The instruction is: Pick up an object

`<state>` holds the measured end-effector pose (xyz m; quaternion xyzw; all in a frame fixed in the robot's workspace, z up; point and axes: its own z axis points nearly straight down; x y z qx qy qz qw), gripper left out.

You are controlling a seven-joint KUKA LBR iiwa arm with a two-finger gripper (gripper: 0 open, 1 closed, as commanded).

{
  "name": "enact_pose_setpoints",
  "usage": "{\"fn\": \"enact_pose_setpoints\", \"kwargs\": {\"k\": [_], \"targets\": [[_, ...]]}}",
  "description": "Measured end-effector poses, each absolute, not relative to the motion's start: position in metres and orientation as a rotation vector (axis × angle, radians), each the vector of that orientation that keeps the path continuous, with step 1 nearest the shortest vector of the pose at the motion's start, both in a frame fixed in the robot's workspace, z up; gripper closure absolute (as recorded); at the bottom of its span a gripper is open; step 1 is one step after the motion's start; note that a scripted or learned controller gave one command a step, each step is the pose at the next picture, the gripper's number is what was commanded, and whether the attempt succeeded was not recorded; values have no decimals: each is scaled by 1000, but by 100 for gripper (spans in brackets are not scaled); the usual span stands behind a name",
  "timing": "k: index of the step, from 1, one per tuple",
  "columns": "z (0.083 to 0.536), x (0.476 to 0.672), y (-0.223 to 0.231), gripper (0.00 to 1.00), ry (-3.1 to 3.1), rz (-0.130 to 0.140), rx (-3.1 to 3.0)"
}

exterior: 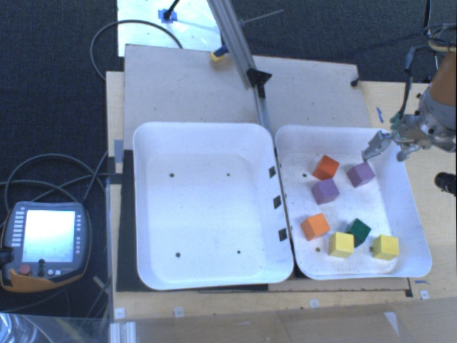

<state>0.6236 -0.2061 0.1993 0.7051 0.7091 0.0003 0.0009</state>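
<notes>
Claw (389, 147) hangs spread apart over right bin (421, 263), beside purple cube (360, 174); no writing readable.

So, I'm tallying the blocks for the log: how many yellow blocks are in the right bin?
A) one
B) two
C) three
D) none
B: two yellow blocks sit near the front rim of the right bin, one yellow block just left of the green block and the other yellow block to its right.
</notes>
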Motion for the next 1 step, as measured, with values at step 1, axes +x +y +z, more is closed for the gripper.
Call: {"fn": "enact_pose_setpoints", "kwargs": {"k": [1], "targets": [[199, 624, -206, 0, 2226, 0, 2214]]}}
